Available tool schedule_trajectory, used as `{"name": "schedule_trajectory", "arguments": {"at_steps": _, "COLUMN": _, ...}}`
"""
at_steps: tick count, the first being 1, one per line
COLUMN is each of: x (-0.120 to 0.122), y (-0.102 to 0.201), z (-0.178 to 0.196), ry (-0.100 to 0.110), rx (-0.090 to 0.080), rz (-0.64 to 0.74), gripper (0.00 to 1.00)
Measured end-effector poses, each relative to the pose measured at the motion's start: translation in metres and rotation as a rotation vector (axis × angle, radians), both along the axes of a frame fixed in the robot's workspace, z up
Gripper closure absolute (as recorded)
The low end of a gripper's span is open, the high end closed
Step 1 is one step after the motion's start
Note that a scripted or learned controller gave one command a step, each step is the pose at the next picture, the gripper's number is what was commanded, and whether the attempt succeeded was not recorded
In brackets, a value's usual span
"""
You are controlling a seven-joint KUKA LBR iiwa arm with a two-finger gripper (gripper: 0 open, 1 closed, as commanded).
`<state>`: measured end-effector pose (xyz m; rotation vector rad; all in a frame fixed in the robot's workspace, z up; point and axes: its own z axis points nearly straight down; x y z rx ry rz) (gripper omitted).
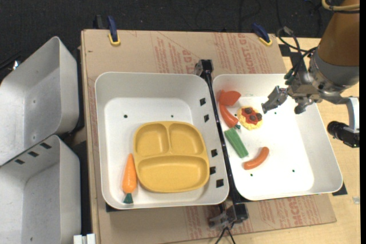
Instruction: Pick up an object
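The hand (285, 99) hangs with fingers spread, gripping nothing, over the right bin (320, 180). Nearby, an orange-red sausage (255, 158) lies curved, long axis rising rightward.

Tray (171, 157) in left bin (108, 123); carrot (130, 175) just left of tray. Right of tray, in right bin (303, 174): cucumber piece (235, 143), sausage (255, 158), pizza toy (250, 118).

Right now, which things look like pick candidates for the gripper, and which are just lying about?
Likely candidates, right bin by the gripper:
pizza toy
red piece
green block
sausage

Lying about, left bin:
yellow divided plate
carrot
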<state>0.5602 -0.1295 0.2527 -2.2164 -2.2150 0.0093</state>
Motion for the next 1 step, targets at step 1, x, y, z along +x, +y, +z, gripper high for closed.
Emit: {"name": "schedule_trajectory", "arguments": {"at_steps": 1, "x": 0.0020, "y": 0.0000, "z": 0.0048, "ry": -0.010, "rx": -0.001, "rz": 0.002, "gripper": 0.00}}
